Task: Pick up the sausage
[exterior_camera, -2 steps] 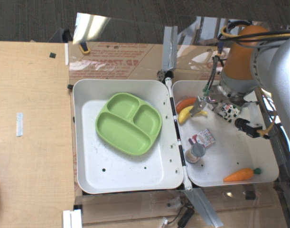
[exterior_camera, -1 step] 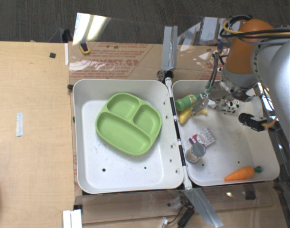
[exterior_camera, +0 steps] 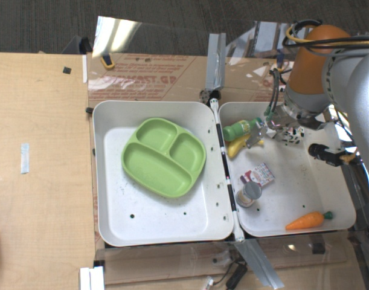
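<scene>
My gripper (exterior_camera: 255,136) hangs low over the upper left part of the right bin (exterior_camera: 329,180). It is right beside a green bottle (exterior_camera: 237,128) and a yellow banana-like piece (exterior_camera: 235,148), and its tip overlaps both. A red and white packet (exterior_camera: 260,174) and a small grey can-like object (exterior_camera: 249,193) lie lower in the same bin, apart from the gripper. I cannot tell which of these is the sausage. The wrist hides whatever lies directly under it.
An orange carrot (exterior_camera: 306,220) lies at the right bin's front. A small black and white object (exterior_camera: 291,135) sits under the wrist. The left bin (exterior_camera: 112,210) holds a green divided plate (exterior_camera: 164,156). A black fitting (exterior_camera: 329,154) juts in from the right.
</scene>
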Controlling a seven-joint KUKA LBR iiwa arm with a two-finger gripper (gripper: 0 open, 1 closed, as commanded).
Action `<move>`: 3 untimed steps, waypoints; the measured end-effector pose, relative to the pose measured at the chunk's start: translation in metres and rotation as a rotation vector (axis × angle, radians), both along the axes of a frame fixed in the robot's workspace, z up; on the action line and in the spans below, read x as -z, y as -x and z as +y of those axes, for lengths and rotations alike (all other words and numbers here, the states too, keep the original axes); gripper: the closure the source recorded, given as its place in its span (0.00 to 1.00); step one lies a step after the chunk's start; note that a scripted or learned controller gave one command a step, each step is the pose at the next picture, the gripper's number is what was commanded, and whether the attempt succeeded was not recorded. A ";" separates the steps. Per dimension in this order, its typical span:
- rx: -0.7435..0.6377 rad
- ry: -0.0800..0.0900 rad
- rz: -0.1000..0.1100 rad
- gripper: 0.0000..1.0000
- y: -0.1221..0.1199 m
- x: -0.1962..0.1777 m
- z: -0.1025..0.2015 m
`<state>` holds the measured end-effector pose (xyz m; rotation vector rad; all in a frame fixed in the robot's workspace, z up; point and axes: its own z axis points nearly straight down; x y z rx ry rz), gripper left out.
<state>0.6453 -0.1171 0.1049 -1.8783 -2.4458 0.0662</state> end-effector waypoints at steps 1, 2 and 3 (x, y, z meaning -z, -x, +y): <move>-0.178 -0.005 -0.071 0.00 0.063 0.013 0.018; -0.329 -0.011 -0.070 0.00 0.113 0.013 0.010; -0.305 -0.010 -0.072 0.00 0.059 0.013 0.018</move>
